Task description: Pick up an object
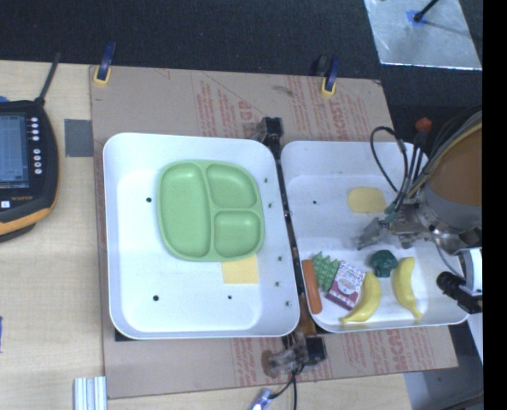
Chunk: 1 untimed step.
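My gripper point(383, 239) hangs low over the right bin point(322, 165), reaching in from the right. It is open, with nothing between the fingers. Just below it lies a dark green lump point(382, 260). Along the bin's front lie two bananas point(364, 301) point(406, 287), a small pink carton point(346, 284), a green leafy piece point(325, 267) and an orange carrot stick point(311, 287). A flat yellow disc point(366, 199) lies behind the gripper, to its left.
The left bin point(125, 246) holds a green divided plate point(209, 209) and a yellow square point(241, 270). A handheld control pad point(10, 165) sits at the far left of the bench. Black cables point(394, 156) loop above the wrist.
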### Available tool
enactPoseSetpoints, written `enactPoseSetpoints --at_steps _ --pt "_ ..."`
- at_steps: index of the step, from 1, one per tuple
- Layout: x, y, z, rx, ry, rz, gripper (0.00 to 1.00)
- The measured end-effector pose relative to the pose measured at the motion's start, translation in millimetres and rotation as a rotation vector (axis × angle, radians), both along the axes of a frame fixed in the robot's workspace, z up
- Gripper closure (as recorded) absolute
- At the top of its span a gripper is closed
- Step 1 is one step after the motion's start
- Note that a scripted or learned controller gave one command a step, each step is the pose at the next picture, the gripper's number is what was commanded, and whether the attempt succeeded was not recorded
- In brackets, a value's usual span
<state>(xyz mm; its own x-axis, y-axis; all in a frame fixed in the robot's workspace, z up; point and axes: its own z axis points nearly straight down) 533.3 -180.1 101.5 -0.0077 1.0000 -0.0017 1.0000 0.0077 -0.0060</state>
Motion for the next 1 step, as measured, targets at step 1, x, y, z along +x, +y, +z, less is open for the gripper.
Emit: enactPoseSetpoints --at_steps 1 --pt "-57.9 -1.7 -10.4 0.003 -0.001 -0.003 0.00"
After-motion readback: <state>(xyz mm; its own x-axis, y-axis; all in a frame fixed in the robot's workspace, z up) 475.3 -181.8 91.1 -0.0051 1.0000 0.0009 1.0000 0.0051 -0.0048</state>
